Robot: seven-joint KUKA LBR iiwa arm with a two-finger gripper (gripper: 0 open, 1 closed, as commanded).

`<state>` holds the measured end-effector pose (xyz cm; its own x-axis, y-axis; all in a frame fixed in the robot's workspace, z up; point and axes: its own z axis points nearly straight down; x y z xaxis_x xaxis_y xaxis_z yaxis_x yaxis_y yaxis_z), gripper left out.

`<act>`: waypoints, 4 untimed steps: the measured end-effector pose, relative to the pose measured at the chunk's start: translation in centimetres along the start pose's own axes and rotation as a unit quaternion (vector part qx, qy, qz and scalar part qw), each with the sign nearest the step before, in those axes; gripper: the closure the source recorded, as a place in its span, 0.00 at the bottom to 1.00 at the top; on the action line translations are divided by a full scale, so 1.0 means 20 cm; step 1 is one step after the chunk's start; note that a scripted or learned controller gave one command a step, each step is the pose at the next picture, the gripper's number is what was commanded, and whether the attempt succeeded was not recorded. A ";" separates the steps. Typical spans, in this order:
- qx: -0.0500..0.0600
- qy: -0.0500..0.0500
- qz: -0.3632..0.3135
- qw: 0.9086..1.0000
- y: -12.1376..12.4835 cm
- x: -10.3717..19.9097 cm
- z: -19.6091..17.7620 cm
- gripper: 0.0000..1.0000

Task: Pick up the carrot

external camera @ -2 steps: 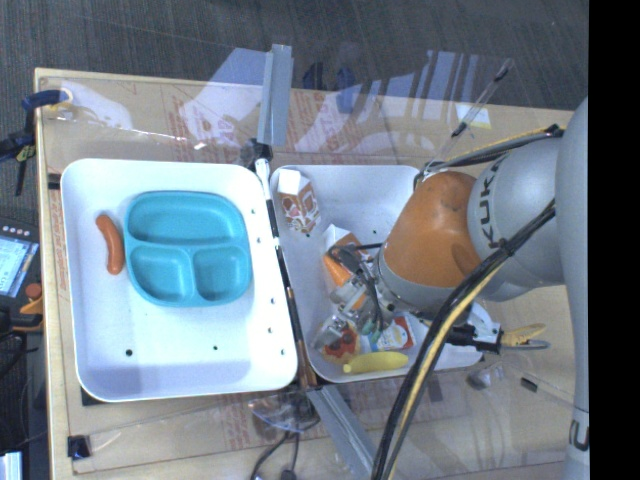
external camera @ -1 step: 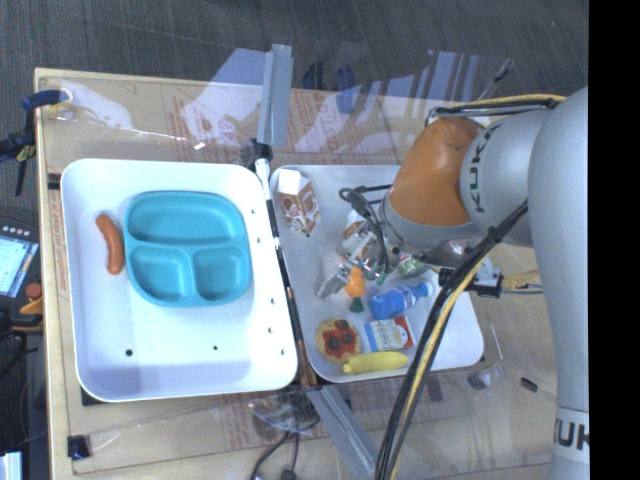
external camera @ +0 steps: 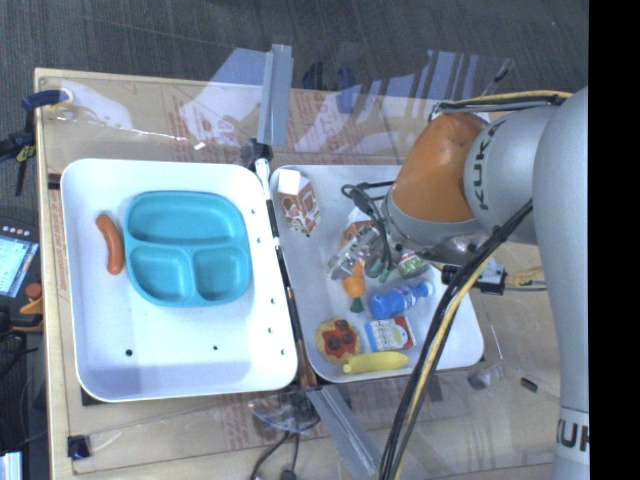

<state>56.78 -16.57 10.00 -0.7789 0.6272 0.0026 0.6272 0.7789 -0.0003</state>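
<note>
The carrot (external camera: 354, 287) is a small orange piece lying in the right bin (external camera: 462, 340), near its middle. My gripper (external camera: 356, 260) hangs just above the carrot's upper end, reaching down from the orange-banded wrist (external camera: 440, 173). The wrist and arm hide most of the gripper body. Only the carrot's lower tip shows beneath the metal of the gripper.
Around the carrot lie a blue bottle (external camera: 400, 298), a green item (external camera: 411, 265), a pizza slice (external camera: 338, 340), a banana (external camera: 375, 363), a small packet (external camera: 388, 333) and a milk carton (external camera: 298, 209). The left bin (external camera: 160, 368) holds a blue divided tray (external camera: 188, 245) and a sausage (external camera: 110, 243).
</note>
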 end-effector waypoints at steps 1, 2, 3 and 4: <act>0.000 -0.002 -0.140 0.990 0.33 -0.01 -0.48 1.00; 0.000 0.000 -0.298 0.954 0.12 0.02 0.05 1.00; 0.000 -0.002 -0.298 0.954 0.23 -0.05 -0.48 1.00; 0.001 0.001 -0.012 1.000 0.39 0.31 -0.46 1.00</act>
<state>56.85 -6.48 19.20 -0.7941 0.6078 0.0044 0.6078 0.7941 -0.0023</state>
